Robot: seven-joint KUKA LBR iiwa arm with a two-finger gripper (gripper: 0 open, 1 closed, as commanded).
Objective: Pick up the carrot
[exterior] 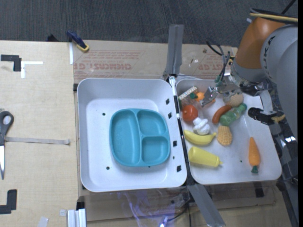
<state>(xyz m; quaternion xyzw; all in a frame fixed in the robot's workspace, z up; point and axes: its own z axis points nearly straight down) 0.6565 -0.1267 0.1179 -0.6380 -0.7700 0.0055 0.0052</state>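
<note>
The carrot lies in the right bin (near its right wall).

A pale wooden tabletop bears scissors at its left edge, with dark grey carpet beyond it and a cardboard sheet towards its back

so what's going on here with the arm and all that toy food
A grey KUKA arm with an orange band reaches into the right white bin, its gripper near the far corner over the toy food. The orange carrot with a green tip lies untouched by the bin's right wall. A teal divided plate sits in the left bin.
</note>
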